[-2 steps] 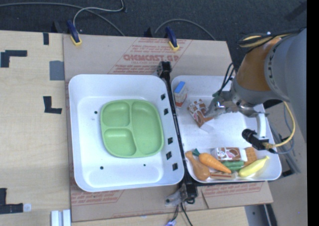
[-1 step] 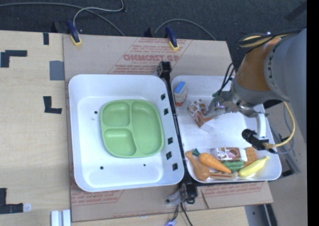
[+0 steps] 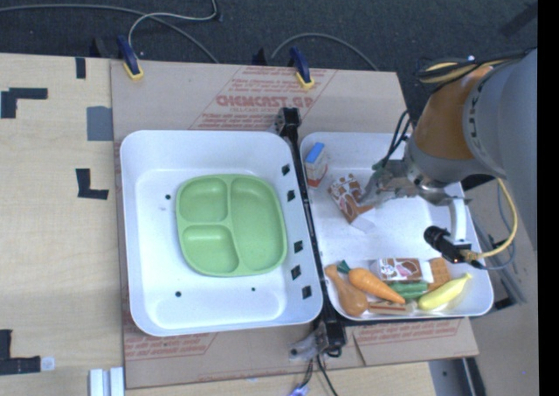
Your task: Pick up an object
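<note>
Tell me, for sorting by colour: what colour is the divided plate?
Light green plate, camera view.

One camera sits above the bench, looking down at a slant. Both bins fill mid-frame; the arm enters at right.

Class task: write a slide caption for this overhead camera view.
Tool beside a brown packet in the right bin; green plate in the left.

A small brown-and-white carton lies tilted in the right bin, center-right of the frame, just beside the gripper.
</note>
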Controlling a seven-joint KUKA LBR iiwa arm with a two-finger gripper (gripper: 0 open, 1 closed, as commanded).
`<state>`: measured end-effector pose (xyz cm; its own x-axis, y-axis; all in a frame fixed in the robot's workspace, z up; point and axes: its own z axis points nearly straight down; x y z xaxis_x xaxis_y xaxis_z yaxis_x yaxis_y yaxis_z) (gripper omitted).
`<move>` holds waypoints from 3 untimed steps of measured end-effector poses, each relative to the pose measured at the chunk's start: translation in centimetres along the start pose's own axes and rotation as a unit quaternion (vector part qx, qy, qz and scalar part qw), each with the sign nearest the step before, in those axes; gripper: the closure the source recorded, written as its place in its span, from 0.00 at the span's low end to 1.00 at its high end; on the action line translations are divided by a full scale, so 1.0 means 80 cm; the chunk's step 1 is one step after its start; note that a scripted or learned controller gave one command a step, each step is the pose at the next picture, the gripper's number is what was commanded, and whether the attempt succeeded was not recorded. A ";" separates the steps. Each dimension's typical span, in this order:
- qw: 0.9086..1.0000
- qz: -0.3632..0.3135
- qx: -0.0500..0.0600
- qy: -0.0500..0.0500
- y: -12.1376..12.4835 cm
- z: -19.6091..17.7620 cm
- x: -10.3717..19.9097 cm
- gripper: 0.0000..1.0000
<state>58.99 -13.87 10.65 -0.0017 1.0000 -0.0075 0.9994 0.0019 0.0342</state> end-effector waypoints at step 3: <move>1.000 0.001 0.001 -0.001 0.019 0.001 0.026 1.00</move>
